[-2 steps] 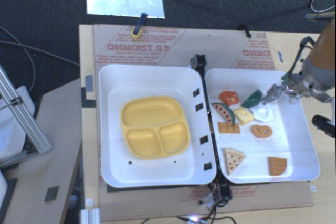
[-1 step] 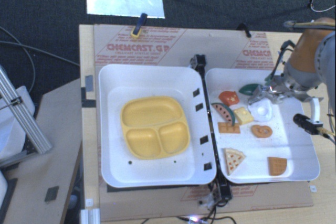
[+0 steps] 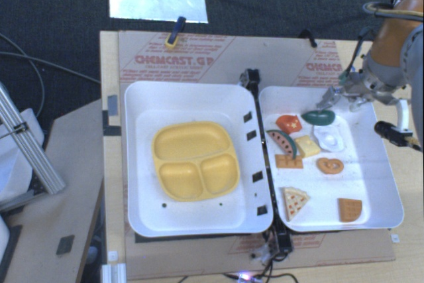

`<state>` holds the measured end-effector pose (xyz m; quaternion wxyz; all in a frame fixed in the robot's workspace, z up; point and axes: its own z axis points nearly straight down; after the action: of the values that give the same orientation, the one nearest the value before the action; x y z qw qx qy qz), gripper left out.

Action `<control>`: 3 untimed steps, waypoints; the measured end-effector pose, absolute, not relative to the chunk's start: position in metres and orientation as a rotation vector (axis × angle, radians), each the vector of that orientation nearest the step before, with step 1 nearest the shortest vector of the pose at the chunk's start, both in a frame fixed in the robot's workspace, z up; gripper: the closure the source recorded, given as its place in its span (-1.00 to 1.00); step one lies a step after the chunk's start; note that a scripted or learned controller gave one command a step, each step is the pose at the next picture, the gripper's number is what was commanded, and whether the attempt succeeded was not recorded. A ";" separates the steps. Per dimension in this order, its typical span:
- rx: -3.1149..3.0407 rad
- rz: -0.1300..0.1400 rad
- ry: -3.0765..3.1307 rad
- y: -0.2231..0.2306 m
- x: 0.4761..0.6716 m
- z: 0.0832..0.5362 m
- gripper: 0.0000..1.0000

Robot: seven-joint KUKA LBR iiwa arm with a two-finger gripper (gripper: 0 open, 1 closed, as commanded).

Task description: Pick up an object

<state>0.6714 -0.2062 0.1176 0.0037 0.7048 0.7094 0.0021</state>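
Toy food sits in the R bin [image 3: 387, 162]: dark green piece [image 3: 318, 118] right under the hand [image 3: 329, 100], tomato [image 3: 288, 122] and white piece [image 3: 328, 139] just beside it, cracker [image 3: 350, 209] and pizza slice [image 3: 295, 201] well apart. Can't tell how far the hand is open; nothing visibly held. Risk, imo: items crowd together, so fingers may nudge a neighbour or close on nothing.

Single fixed camera overhead, slanted down on both bins [image 3: 199, 93].

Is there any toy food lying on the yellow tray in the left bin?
No, the yellow tray has bare compartments; the toy food lies in the right bin.
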 end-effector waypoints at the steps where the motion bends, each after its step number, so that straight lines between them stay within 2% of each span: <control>1: 2.206 0.010 2.233 -0.103 0.671 0.097 -1.00; 2: 2.209 0.008 2.232 -0.030 0.624 0.190 -1.00; 3: 2.228 -0.007 2.219 -0.098 0.589 0.108 -1.00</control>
<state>0.5892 -0.0983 0.1085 -0.0015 0.7086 0.7056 -0.0021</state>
